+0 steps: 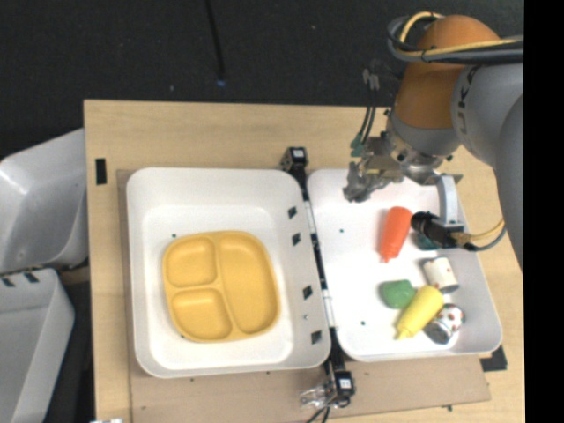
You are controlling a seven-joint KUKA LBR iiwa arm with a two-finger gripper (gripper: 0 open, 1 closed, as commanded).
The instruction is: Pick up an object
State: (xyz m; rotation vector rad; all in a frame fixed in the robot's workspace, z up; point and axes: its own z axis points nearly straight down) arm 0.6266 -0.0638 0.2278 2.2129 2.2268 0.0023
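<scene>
As far as I can judge from the overhead camera, the pick is not yet made: every loose item lies flat on the floor of the shallow white plastic bin (352,329) and nothing is raised.

The two-finger gripper (359,188) hangs up and to the left of the orange tapered plastic carrot (395,233), near it but apart, over bare bin floor. From this angle I cannot tell whether the gripper is open or closed. I see nothing held in it.

What is left, I reckon, is the whole of the job: line up, descend, close, lift.

The carrot is the closest candidate. It looks smooth and glossy, thick at the top and narrowing downward. Below it sits a small rounded green plastic lump (397,292), and touching that on its lower right is a curved yellow banana-shaped toy (418,311), also smooth. Right of and below the carrot lies a short cream cylinder (440,274). Further down, just beside the banana's end, is a small red, white and silver piece (445,322), too small to name.

Far left of the carrot, a second white bin (145,333) holds a matte yellow three-compartment plate (220,285) with rounded corners.
</scene>
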